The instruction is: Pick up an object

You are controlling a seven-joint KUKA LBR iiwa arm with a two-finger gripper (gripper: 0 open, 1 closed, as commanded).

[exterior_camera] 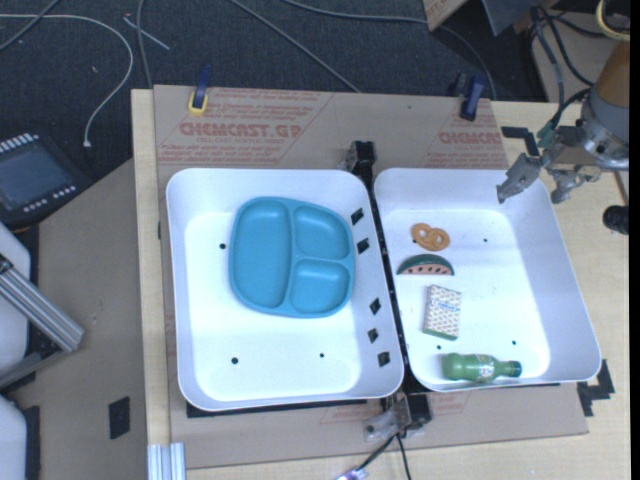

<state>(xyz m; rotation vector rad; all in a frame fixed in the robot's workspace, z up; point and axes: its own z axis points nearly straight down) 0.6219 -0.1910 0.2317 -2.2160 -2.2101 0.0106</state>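
Observation:
The right bin (560, 298) holds a pretzel (430, 235), a watermelon slice (425, 265), a small patterned packet (442, 311) and a green bottle (480, 368) lying on its side near the front wall. My gripper (540, 181) hovers over the bin's far right corner, above and to the right of the pretzel. Its two fingers are spread apart with nothing between them.
The left bin (200, 358) bears a blue sectioned plate (291, 256). Black clips run along the divider between the bins. Blue clamps (471, 95) hold the cardboard at the back edge. Cables lie on the floor beyond the bench.

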